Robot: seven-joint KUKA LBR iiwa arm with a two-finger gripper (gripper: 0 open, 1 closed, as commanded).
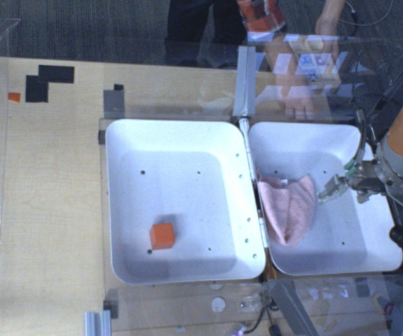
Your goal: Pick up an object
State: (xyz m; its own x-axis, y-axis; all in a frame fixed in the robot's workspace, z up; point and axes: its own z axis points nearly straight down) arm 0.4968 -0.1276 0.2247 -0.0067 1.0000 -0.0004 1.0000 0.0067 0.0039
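Gripper (329, 187) beside pink cloth (289, 208), jaw state indiscernible; limp fabric likely slipping free on lift.

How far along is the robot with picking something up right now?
Nothing looks picked up yet. The orange block lies on the floor of the left bin, far from the arm. In hand: the robot's hand is low in the right bin, right beside the pink cloth, which lies crumpled against the bin's left wall. Left: gripping and lifting an object.
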